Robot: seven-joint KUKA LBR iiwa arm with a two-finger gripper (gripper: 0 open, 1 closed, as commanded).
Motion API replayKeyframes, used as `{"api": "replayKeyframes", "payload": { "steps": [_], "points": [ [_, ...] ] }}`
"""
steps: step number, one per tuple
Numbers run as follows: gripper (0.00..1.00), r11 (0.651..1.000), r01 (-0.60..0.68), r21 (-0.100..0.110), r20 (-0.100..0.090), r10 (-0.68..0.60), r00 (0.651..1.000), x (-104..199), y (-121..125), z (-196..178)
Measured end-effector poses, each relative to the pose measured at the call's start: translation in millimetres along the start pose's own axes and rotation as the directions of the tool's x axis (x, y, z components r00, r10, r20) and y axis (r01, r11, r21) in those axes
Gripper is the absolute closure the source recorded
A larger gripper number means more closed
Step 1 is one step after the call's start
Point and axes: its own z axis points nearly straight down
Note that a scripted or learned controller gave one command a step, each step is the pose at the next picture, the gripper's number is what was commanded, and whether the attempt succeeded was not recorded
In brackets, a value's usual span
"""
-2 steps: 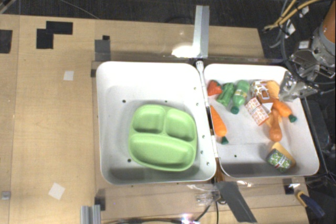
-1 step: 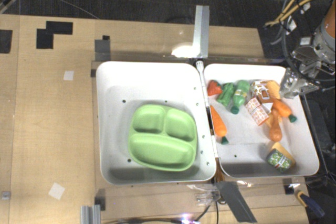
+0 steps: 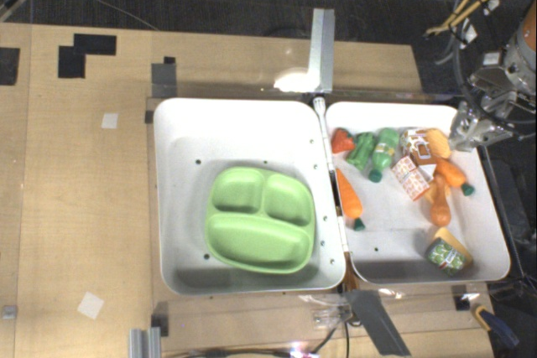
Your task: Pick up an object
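Two shallow white plastic bins sit side by side on the pale wooden worktop (image 3: 75,222).

The left bin (image 3: 176,138) holds one item: a light green plastic tray with three compartments (image 3: 262,219), lying flat near the bin's middle.

The right bin (image 3: 487,251) holds a cluster of toy food, mostly along its far side.
- One red piece (image 3: 341,141) lies at the far left corner; its kind is too small to tell.
- Two green bottle-shaped pieces (image 3: 375,151) lie side by side just right of it.
- Two small cartons with red-and-white print (image 3: 414,169) touch each other near the centre.
- One orange toy carrot with a green tip (image 3: 349,199) lies along the left wall.
- Three more orange pieces (image 3: 443,173), carrot-like, are strung from the far right corner down toward the middle, touching the cartons.
- One yellow and green packet (image 3: 446,251) sits alone at the near right, well apart from the rest.

The arm's metal gripper (image 3: 471,130) hangs over the far right edge of the right bin, just beside the orange pieces. Nothing shows between the jaws; I cannot tell whether they are spread or closed.
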Motion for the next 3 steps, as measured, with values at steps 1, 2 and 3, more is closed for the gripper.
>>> {"api": "replayKeyframes", "payload": {
  "steps": [1, 2, 3],
  "points": [
    [1.00, 0.950, -0.311, -0.013, -0.014, 0.310, 0.951, -25, -60, 8],
    [1.00, 0.951, -0.310, -0.003, -0.004, 0.310, 0.951, -27, -62, -6],
    [1.00, 0.848, -0.530, -0.007, -0.016, 0.530, 0.848, 5, -80, 8]
  ]
}}
